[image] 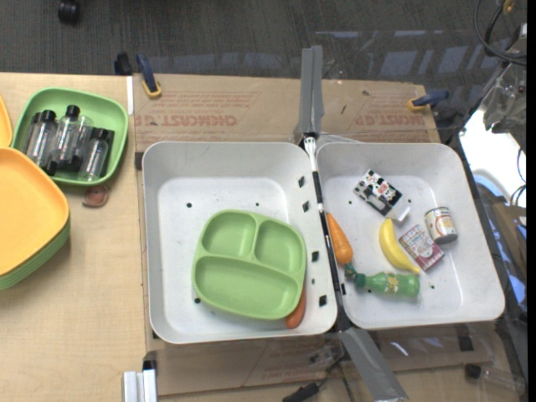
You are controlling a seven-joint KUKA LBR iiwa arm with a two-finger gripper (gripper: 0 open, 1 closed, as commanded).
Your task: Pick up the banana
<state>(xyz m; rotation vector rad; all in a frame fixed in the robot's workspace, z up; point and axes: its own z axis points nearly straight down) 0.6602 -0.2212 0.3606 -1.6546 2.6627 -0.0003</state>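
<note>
We see the banana (396, 245) lying untouched in the right bin (477, 224), right of centre in the frame; the pick has yet to begin. We cannot tell the hand's state. A small box (421, 248) touches the banana's right side, a green bottle (387, 284) lies just below; its left side is open.

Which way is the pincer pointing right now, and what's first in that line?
Heading is unreadable: the blurred grey shape at upper right, likely the pincer, sits outside the right bin. Going straight for the banana, it would probably cross that bin's rim first, then skim the small can; height is unclear.
</note>
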